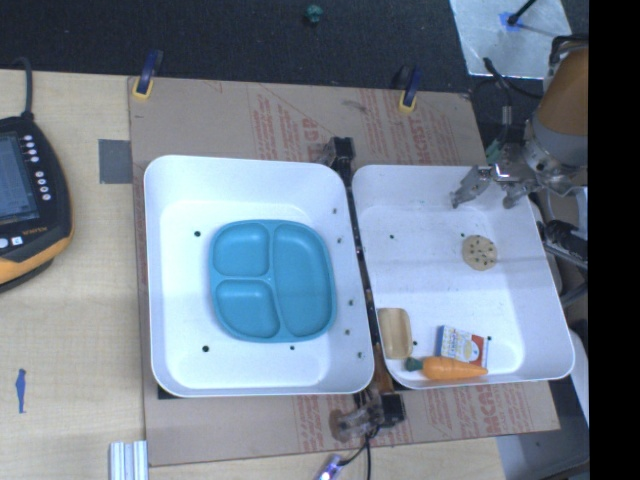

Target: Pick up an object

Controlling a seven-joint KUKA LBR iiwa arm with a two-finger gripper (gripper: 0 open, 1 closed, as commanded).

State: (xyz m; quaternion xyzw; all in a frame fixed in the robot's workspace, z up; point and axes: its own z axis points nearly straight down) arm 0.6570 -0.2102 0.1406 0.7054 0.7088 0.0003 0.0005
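1. A blue plate (272, 279) lies in the left bin (170, 268).
2. In the right bin (530, 298), a slice (394, 331), carrot (452, 369) and box (460, 345) sit along the near wall.
3. A cookie (480, 252) lies mid-bin, just below the fingers (468, 190).
4. The gripper (490, 189) hovers at the far edge, spread, holding nothing.

Both bins (180, 368) white. Divided plate (272, 280) light blue, left of centre. Cookie (479, 252) tan, dark-speckled. Carrot (453, 370) orange, lower right. Small box (460, 344) white, blue and red. Worktop (70, 348) pale wood.
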